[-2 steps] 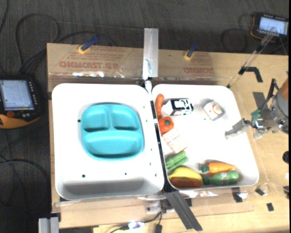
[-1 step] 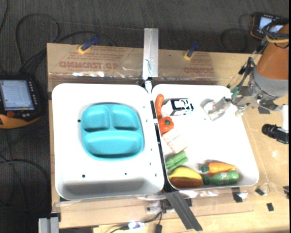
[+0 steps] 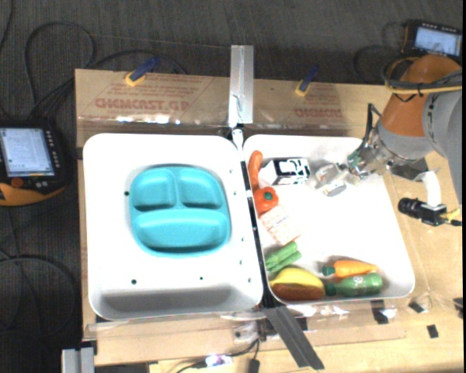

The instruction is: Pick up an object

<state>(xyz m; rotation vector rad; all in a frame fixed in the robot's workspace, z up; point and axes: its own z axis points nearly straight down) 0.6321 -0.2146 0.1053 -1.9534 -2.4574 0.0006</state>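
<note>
My gripper hangs over the upper middle of the right bin, reaching in from the right. Just left of it lies a black and white box, apart from the gripper. An orange carrot-shaped piece stands along the bin's left wall. Below it sit a red tomato-like toy and a white packet. Along the front edge lie a green vegetable, a yellow and brown fruit, an orange carrot and a green cucumber. I see nothing held in the gripper.
The left bin holds a blue divided plate. A metal post rises behind the divider between the bins. A handheld pendant lies on the floor at the far left. Bare white floor lies in the right bin's middle and right.
</note>
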